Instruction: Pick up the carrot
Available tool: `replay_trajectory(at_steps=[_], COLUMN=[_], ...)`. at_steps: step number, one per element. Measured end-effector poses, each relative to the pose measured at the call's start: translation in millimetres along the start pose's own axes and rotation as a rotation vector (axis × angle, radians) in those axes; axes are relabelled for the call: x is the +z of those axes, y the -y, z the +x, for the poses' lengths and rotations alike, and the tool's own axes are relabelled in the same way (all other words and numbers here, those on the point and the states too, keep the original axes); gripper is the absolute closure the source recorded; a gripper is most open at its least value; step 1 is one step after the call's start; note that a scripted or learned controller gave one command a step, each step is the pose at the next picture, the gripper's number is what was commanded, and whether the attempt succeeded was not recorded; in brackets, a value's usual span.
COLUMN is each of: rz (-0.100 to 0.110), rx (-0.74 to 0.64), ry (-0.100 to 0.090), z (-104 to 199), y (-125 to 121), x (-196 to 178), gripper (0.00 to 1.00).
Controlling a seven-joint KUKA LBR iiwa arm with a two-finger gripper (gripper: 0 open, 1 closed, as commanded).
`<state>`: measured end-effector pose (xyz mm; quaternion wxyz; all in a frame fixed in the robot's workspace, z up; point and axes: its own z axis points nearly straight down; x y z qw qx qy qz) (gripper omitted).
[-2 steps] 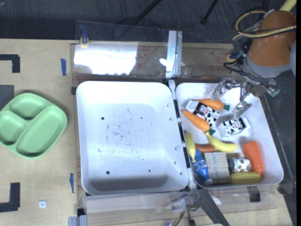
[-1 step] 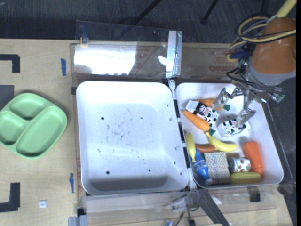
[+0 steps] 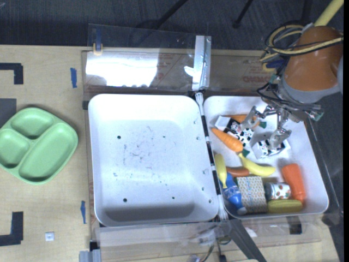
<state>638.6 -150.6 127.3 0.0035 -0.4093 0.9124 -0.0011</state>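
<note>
The carrot (image 3: 227,139) is an orange tapered piece lying slantwise in the left part of the right bin (image 3: 319,171), its tip pointing up-left toward the divider. My gripper (image 3: 268,124) hangs over the upper middle of that bin, to the right of the carrot and slightly farther back. Its two metal fingers (image 3: 254,115) stand apart, open, with nothing held between them. The grey arm with its orange band (image 3: 312,59) comes in from the upper right.
Around the carrot lie a black-and-white spotted toy (image 3: 245,136), a banana (image 3: 257,168), a yellow piece (image 3: 220,170), an orange bottle-shaped item (image 3: 294,181) and a patterned block (image 3: 253,194). The left bin (image 3: 103,113) adjoins. A green divided plate (image 3: 36,144) sits far left.
</note>
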Motion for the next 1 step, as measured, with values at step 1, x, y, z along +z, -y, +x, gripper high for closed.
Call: replay_trajectory(at_steps=[1], rz=[0.001], rx=[-0.236], ry=[0.003], z=[5.9], y=[24.0], x=[-92.5], gripper=[0.00])
